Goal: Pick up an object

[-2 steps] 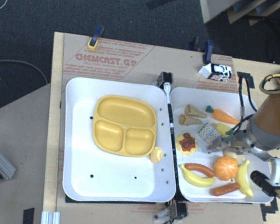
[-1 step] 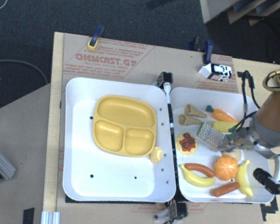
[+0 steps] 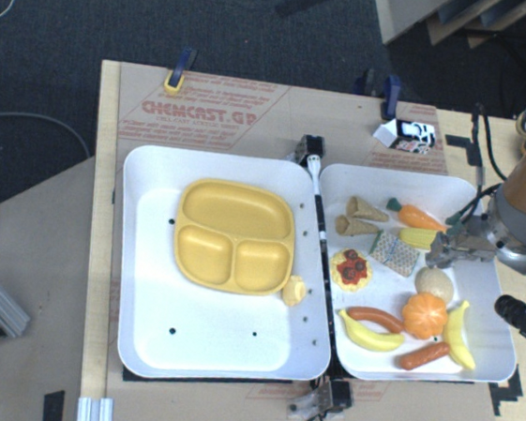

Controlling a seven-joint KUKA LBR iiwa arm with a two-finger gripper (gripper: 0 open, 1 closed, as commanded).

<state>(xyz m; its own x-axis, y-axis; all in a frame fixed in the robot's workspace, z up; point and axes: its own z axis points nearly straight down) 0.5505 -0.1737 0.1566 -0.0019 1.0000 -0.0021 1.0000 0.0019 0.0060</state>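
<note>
- Two bins: left bin point(image 3: 143, 267) has bare floor around yellow tray point(image 3: 235, 235).
- Right bin point(image 3: 380, 179) crowded; gripper point(image 3: 448, 247) mid-right, near its right rim, jaw state unclear.

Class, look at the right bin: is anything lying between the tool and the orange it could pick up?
Yes. A pale round item lies just below the tool, between it and the orange, touching the orange's top. Bananas and sausages crowd the orange's other sides.

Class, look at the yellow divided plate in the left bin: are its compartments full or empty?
Empty. All three compartments of the yellow divided plate show bare yellow surface; a small yellow piece lies outside its lower right rim.
</note>
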